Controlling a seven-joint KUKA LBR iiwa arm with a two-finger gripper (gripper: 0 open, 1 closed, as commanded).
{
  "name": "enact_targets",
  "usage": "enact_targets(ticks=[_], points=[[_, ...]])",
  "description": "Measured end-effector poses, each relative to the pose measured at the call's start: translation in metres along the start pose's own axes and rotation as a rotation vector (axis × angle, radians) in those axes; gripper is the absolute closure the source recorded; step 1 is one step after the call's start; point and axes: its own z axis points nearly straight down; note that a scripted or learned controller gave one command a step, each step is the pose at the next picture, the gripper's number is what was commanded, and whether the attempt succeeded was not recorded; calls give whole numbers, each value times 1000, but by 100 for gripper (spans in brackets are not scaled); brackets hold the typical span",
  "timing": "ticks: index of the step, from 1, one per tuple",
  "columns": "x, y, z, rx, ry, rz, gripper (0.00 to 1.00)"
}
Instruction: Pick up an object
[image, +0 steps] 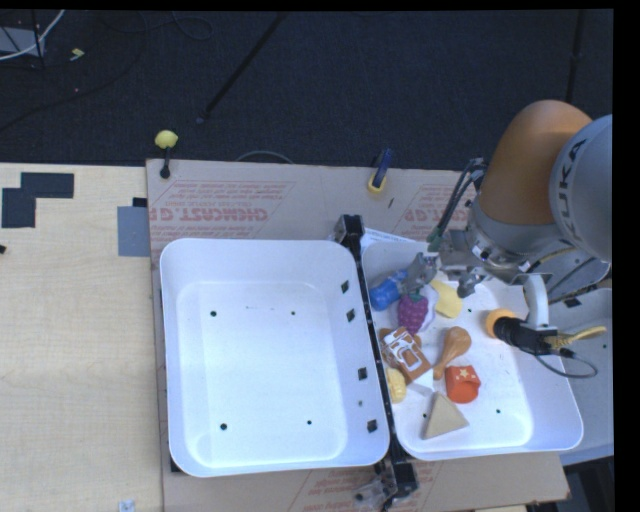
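Hovering over purple grapes: fingers

Grey arm with rounded glossy casing, dark lettering partly visible on the shell. Broad orange band, dome-shaped, above the wrist. Below it a silver-grey metal wrist section with darker fittings. Thin dark cables run along the wrist, plus a green-tipped lead. Tool is small, metallic grey, details blurred.

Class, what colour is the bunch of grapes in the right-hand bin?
Purple; the grapes show best in the camera view, beside a blue toy.
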Motion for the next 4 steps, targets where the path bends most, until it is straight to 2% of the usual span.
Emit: enact_targets(ticks=[1, 2, 3, 4], points=[[-13, -43, 92, -3, 0, -1, 0], [-10, -97, 114, 7, 3, 1, 0], [-38, -118, 113, 3, 2, 1, 0], [-35, -40, 112, -5, 0, -3, 0]])
